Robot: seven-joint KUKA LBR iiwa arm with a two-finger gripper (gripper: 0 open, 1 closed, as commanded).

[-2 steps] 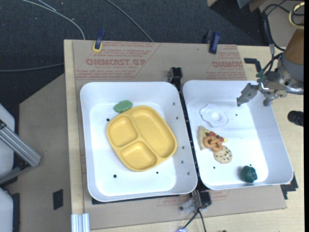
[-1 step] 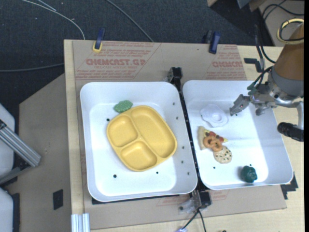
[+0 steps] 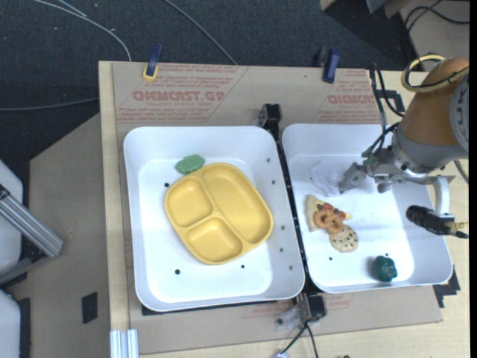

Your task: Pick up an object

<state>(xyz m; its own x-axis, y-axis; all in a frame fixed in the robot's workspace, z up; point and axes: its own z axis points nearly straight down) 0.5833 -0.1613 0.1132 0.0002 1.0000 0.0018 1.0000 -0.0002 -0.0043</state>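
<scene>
I have the claw low over the right bin, fingers spread wide with nothing between them, so no pick is made yet. The candidates lie just below it: a pizza slice, a cookie and a dark green toy. Closing and lifting remain, I judge.

Bare floor along the right bin front between cookie and green lump.
</scene>
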